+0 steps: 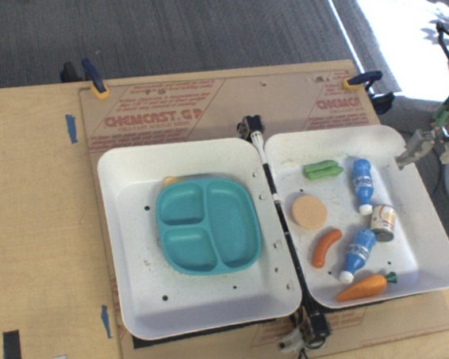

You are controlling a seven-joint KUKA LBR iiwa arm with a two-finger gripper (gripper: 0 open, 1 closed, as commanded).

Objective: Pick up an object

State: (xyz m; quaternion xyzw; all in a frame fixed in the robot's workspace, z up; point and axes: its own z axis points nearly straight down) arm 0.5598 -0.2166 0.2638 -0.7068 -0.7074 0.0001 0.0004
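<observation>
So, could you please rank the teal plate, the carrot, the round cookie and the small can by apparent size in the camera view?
Largest to smallest:
1. teal plate
2. carrot
3. round cookie
4. small can
The carrot is longer and the cookie wider, so those two are close.

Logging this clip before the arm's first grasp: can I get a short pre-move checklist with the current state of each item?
1. Targets available in right bin: ok; two bottles, carrot, sausage, can, cookie, green pod.
2. Gripper over the right bin's edge: ok.
3. Gripper free of any object: ok.
4. Finger opening: cannot tell.
5. Spacing: not ok; the can lies close to both bottles.
6. Left bin holds teal tray: ok.
</observation>
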